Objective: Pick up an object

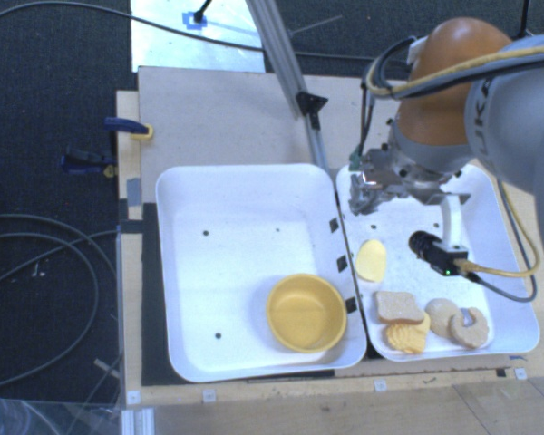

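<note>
My gripper (pixel 361 196) hangs over the upper left part of the right bin (pixel 512 270), close to the wall between the bins. Below it a pale yellow oval piece (pixel 372 260) lies on the bin floor, apart from the gripper. Along the front of that bin lie a slice of toast (pixel 399 306), a ridged yellow-orange piece (pixel 405 336) and a tan ring-shaped pastry (pixel 464 323). A yellow bowl (pixel 306 312) stands upright in the front right corner of the left bin (pixel 227 234). I see nothing in the gripper.
The grey arm with its orange band (pixel 453 80) covers the back of the right bin. A black unit with a yellow cable (pixel 440 252) hangs off the wrist above the bin floor. A metal pole (pixel 281 43) slants behind the bins. A blue clamp (pixel 118 130) grips the bench's left edge.
</note>
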`<action>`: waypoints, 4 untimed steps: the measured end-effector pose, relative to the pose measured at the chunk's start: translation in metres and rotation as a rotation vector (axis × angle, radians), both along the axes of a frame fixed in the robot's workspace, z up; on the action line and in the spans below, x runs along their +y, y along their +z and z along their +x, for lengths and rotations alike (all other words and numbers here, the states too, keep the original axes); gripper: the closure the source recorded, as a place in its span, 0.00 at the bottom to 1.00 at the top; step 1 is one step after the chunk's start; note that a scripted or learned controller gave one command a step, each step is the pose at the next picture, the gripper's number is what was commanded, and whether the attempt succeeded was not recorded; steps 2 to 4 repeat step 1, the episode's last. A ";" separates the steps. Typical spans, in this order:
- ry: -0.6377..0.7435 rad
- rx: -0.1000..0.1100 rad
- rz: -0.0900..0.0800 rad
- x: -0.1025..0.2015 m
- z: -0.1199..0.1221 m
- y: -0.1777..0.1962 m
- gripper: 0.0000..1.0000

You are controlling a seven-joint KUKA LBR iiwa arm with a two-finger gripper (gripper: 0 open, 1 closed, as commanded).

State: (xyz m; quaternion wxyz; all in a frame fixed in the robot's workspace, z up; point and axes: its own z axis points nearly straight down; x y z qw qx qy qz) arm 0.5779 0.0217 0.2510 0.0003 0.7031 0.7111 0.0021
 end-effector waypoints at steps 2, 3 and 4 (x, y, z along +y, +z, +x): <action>-0.001 0.001 -0.001 0.050 0.020 -0.021 1.00; -0.001 0.001 -0.001 0.050 0.020 -0.021 1.00; -0.001 0.001 -0.001 0.050 0.020 -0.021 1.00</action>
